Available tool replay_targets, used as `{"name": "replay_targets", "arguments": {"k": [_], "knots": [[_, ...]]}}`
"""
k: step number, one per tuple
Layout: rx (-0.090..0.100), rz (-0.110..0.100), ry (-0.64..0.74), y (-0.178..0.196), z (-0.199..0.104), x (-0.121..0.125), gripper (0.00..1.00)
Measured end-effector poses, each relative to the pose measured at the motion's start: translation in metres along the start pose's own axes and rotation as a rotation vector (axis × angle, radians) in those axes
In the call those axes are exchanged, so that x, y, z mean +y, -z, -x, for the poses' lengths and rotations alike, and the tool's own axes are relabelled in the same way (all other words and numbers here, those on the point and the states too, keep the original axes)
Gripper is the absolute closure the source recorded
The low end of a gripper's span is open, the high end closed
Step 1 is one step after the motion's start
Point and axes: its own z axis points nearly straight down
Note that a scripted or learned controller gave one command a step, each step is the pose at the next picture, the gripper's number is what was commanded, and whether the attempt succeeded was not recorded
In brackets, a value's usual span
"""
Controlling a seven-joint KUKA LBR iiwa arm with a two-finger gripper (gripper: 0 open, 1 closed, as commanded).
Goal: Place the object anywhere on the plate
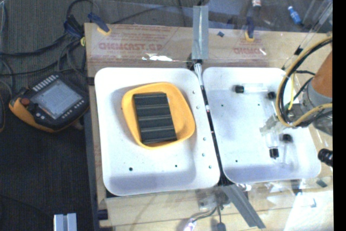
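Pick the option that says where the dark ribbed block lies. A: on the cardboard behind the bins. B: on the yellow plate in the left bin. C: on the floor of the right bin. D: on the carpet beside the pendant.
B: the dark ribbed block lies flat on the yellow plate, which sits in the left bin.

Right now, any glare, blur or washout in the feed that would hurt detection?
Camera view: the dark ribbed object on the yellow plate reads sharp and high-contrast; the right bin looks washed toward bluish white, so the clear gripper parts over it are hard to separate from it; the arm at the frame edge is soft; shadows are mild, and the picture is somewhat grainy overall.
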Motion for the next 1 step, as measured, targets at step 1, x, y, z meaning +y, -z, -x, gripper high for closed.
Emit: {"name": "replay_targets", "arguments": {"k": [1], "knots": [[0.0, 0.0, 0.0, 0.0, 0.0, 0.0, 0.0]]}}
